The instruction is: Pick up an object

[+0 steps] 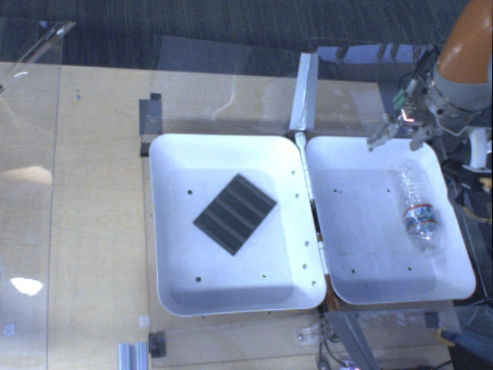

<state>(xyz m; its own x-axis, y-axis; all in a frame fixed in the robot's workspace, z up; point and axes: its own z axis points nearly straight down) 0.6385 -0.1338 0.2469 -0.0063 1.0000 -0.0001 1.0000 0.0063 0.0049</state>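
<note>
Lying in the right bin (pixel 462 284), the clear bottle (pixel 417 206) looks light and slippery; grab its middle. Pincer (pixel 400 133) looks open, holding nothing.

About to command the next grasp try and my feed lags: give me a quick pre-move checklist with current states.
1. Clear plastic bottle lies in the right white bin: ok.
2. Dark ribbed rectangular pad lies flat in the left white bin: ok.
3. Gripper above the right bin's far edge, apart from the bottle: ok.
4. Gripper carrying nothing: ok.
5. Jaws open or shut: cannot tell.
</note>
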